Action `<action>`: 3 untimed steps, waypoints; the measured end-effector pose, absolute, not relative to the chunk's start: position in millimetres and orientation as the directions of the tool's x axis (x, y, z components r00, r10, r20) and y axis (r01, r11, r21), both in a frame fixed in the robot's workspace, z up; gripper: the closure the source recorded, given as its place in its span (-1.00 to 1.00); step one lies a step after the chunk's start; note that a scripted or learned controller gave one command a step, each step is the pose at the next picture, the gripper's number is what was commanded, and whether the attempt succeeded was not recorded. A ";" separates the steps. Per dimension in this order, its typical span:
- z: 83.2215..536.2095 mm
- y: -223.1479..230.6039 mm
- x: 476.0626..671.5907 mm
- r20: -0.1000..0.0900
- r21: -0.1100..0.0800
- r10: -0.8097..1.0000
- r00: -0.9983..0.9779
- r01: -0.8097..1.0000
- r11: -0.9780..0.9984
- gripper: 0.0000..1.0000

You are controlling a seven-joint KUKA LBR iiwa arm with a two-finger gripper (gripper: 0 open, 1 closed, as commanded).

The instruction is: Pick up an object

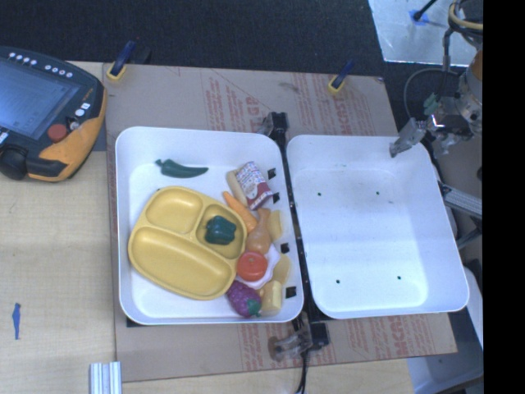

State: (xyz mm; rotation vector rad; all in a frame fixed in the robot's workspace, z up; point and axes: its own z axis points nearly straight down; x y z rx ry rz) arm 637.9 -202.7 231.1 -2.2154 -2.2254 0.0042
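At the upper right of the frame the gripper hangs just over the far right corner of the right bin. Whether the claw is spread or pressed together I cannot tell from here, and nothing shows between its tips.

All the objects lie in the left bin, well apart from the arm. A yellow divided tray takes up the bin's lower left part, with a dark green pepper sitting in its upper right compartment. A long green chili lies alone near the bin's upper edge.

Along the tray's right side a heap of toy food crowds together: a small wrapped packet at the top, an orange carrot below it, a red tomato lower down, and a purple piece at the bottom.

A teach pendant rests on the bench at the upper left.
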 end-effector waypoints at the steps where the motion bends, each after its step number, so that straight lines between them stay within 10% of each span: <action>1: 226.5 -121.2 657.5 0.002 -0.004 1.000 -0.013 1.000 0.013 -1.00; 2: 218.4 -38.4 656.4 0.003 -0.006 1.000 -0.013 1.000 0.013 -1.00; 3: 189.8 15.1 609.8 0.001 -0.010 1.000 -0.011 1.000 0.011 -1.00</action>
